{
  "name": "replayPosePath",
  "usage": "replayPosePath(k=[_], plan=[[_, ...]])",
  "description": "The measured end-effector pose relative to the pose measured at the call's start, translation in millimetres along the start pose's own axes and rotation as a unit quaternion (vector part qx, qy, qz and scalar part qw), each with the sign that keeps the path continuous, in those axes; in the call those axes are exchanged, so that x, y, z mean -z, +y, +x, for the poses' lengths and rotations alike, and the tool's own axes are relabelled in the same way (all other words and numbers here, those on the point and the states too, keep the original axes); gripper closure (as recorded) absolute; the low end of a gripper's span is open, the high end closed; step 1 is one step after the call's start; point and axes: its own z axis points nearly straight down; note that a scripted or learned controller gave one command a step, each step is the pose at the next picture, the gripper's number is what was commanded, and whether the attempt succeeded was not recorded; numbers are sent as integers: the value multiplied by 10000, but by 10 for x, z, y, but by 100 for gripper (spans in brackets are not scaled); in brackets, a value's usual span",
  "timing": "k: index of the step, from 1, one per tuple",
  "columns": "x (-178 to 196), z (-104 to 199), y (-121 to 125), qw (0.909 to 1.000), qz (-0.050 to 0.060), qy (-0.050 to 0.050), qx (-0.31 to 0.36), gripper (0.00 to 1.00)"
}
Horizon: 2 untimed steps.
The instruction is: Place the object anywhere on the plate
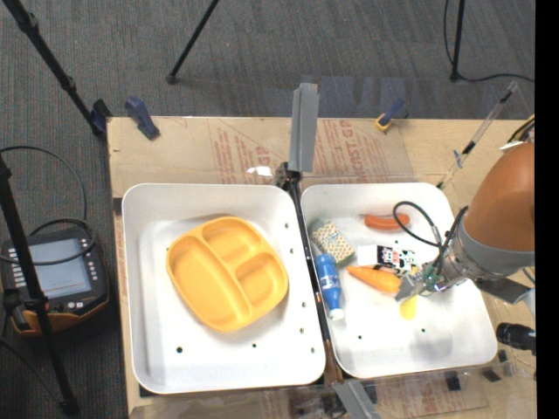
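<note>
A teach pendant (54, 278) on the floor at left, tripod legs (199, 31) far beyond the counter (210, 147)

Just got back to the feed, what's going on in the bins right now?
The arm has its tool low in the right bin, by the orange carrot and a small yellow piece. A blue bottle and other small items lie nearby. The yellow divided plate in the left bin has nothing on it yet.
</note>
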Motion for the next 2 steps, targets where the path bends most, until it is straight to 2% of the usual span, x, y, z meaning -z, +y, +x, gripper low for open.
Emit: replayPosePath(k=[1, 2], plan=[[126, 735, 349, 9997, 11, -2, 236, 100], [123, 1579, 1124, 9992, 17, -5, 407, 100]])
